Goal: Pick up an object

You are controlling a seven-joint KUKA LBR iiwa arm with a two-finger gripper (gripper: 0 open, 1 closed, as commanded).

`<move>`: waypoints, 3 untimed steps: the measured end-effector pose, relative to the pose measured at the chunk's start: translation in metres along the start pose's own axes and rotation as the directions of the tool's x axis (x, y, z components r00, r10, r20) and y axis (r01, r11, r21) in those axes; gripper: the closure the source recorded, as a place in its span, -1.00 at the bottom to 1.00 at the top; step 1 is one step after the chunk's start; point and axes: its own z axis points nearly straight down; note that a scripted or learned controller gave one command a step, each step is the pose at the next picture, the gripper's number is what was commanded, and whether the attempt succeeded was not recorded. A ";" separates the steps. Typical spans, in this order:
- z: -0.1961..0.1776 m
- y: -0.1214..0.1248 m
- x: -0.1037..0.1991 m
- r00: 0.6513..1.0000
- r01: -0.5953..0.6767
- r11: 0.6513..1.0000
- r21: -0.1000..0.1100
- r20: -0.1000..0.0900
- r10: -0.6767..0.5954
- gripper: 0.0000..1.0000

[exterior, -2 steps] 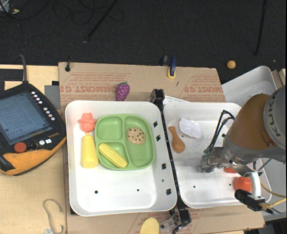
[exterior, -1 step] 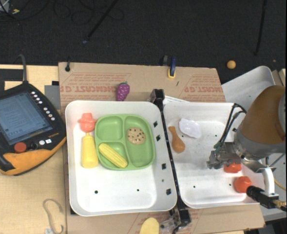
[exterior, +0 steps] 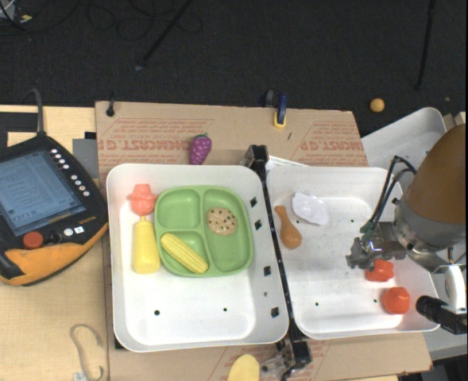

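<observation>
Hand (exterior: pixel 366 254) low in the right bin (exterior: pixel 329 308), near its right edge, just beside 1 red piece (exterior: pixel 380 271), a 2nd red piece (exterior: pixel 395 299) nearer the front-right corner; whether the hand is apart or clamped cannot tell; nothing visibly lifted, so pick judged not yet done.

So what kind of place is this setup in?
Probably a robotics lab: a teach pendant lies beside two white bins of toy food, such as plastic corn, and the arm's gripper works the right bin.

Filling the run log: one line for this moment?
pincer low in right bin | beside red object | grasp unconfirmed | second red object nearby
</observation>
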 end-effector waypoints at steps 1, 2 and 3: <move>-0.033 0.001 -0.001 1.000 0.000 1.000 0.000 0.000 0.000 1.00; -0.040 0.037 0.043 1.000 0.004 1.000 0.001 -0.002 -0.004 1.00; -0.032 0.073 0.092 1.000 0.004 1.000 0.002 -0.001 -0.004 1.00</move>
